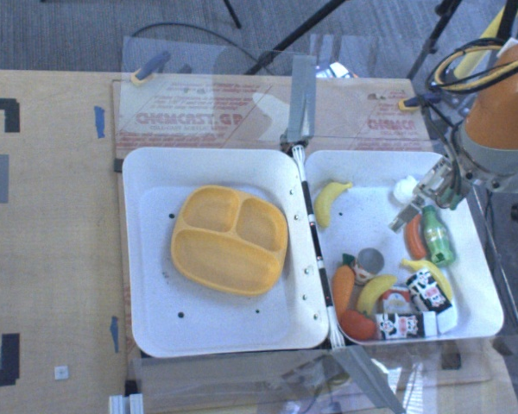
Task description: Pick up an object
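I see my tool (419, 203) low over the right shallow white bin (483, 317), its grip state unclear to me, just beside the green plastic bottle (435, 238) lying there.

The wooden worktop (52, 231) is carrying two white bins lying side by side, touching: the left bin (147, 317) and the right bin (483, 317). Blue tape (99, 121) and black marks (3, 115) are sitting on its left part.

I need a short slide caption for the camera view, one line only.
KUKA arm's claw hovers over the right bin of toy food; the left bin holds a yellow divided plate.
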Robot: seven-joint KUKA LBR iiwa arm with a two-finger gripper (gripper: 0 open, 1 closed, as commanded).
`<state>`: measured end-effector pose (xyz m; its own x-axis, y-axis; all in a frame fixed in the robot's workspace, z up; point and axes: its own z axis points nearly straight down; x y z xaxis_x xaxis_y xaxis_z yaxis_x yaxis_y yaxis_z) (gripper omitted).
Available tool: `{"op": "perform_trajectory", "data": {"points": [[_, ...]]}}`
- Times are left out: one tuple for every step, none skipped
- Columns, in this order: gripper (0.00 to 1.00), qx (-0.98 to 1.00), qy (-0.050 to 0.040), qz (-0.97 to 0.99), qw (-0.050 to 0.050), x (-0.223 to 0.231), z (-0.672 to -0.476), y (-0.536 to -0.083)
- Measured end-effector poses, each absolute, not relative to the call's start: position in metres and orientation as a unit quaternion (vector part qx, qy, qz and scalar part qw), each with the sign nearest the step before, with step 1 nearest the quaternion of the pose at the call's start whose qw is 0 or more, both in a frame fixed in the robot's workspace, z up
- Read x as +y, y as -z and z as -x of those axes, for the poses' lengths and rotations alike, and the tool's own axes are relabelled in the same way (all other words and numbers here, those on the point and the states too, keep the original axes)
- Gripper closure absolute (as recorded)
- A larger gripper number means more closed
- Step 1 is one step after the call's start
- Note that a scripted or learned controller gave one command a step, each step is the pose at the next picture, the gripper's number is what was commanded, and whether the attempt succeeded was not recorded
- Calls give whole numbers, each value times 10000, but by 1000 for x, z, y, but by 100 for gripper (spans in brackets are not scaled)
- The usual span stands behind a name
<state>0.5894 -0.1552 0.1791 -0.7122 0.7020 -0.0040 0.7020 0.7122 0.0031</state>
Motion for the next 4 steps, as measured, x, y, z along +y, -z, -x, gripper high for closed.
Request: {"op": "perform_trajectory", "data": {"points": [[0,9431,-4,-3326,28,-152,-570,-343],[0,9501,-3,-3120,7,-164,-600,-191],[0,9304,-2,-3666,30,-178,-603,-234],[0,9302,-2,-3671,10,-197,-575,-147]]}}
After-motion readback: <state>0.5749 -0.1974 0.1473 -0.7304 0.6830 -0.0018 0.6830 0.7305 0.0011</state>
